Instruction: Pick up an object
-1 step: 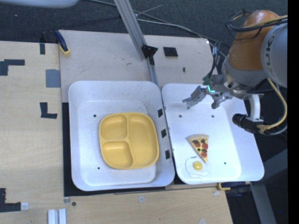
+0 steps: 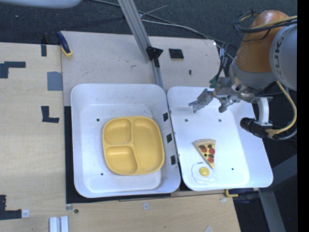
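Right bin (image 2: 251,170) serving as landmark. At its near edge a fried egg (image 2: 203,172) is lying flat; a pizza slice (image 2: 206,152) is sitting just beyond the egg, almost touching it. Over the bin's far end the gripper (image 2: 211,105) is hovering with fingers spread wide, gripping nothing. A yellow divided plate (image 2: 133,145) is resting in the left bin (image 2: 84,129) alongside.

Bare bin floor (image 2: 227,129) around pizza slice (image 2: 206,152) and fried egg (image 2: 203,172)
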You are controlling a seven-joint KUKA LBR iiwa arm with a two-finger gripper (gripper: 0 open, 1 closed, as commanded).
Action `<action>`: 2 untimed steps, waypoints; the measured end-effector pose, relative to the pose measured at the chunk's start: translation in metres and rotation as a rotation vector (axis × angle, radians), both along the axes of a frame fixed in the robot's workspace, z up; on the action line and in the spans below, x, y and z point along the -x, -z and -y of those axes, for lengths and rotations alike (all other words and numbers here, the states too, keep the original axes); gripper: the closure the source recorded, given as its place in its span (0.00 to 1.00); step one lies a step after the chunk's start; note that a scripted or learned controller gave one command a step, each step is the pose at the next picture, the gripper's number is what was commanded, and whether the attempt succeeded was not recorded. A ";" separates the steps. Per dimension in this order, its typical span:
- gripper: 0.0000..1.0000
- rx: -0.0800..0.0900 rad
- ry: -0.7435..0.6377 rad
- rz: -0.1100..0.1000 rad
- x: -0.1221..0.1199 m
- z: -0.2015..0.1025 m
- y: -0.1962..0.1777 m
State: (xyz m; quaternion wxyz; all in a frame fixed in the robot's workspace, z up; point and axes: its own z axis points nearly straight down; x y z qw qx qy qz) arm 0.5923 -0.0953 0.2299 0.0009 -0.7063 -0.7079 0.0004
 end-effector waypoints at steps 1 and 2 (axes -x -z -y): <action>0.00 0.001 0.001 -0.004 0.001 -0.006 0.045; 0.00 0.002 0.002 -0.003 -0.001 0.001 0.093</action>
